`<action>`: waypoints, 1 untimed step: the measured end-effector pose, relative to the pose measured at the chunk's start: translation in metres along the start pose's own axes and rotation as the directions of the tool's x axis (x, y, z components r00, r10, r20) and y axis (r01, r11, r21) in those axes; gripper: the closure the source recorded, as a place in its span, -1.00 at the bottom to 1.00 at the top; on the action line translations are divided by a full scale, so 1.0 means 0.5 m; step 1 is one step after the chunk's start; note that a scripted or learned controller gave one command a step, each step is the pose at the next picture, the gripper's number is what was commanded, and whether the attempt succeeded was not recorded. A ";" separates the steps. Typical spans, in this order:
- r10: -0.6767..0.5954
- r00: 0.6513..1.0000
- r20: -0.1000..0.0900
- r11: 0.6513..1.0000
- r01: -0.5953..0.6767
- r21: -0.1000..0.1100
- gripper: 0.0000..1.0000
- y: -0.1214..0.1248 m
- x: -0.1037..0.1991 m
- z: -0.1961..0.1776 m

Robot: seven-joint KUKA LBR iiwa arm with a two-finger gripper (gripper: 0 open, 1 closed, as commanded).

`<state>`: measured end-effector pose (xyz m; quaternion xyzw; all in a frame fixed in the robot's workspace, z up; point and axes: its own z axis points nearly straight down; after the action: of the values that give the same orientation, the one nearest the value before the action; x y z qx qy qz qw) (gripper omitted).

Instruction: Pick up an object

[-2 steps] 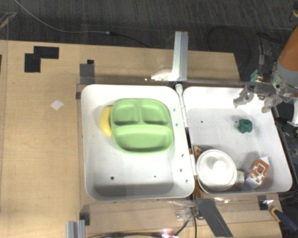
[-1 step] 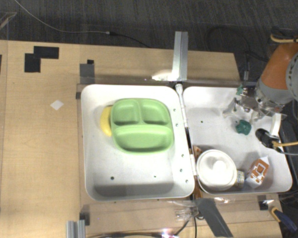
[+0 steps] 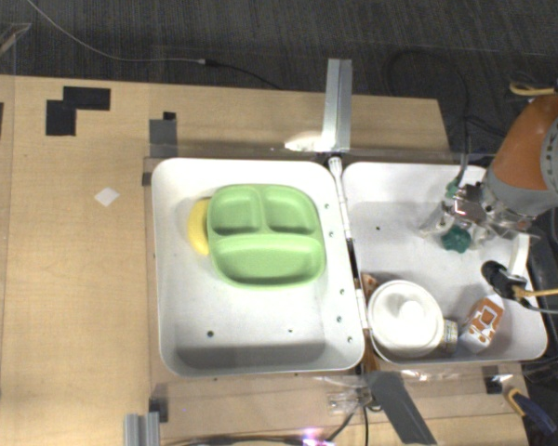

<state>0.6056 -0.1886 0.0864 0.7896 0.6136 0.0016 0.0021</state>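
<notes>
A: Gripper [image 3: 458, 219] over the right bin [image 3: 391, 189]. Small teal object [image 3: 457, 240] right at the fingertips, apparently between them; grasp state, cannot tell.

B: Nearby?

A: Round white bowl [image 3: 405, 317] well below the jaws; orange-white packet [image 3: 484, 321] beside it. Green sectioned tray [image 3: 264, 233] far left, hiding most of something yellow [image 3: 197, 228].

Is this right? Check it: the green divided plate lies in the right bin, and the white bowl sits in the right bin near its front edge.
Not quite. The camera view shows the green divided plate lying in the left bin, not the right one. The rest stands: the white bowl sits in the right bin near its front edge.
</notes>
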 end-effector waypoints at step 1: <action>-0.001 1.000 0.000 1.000 0.001 -0.009 1.00 0.006 0.001 -0.029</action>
<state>0.6088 -0.1888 0.1007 0.7894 0.6138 0.0045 0.0057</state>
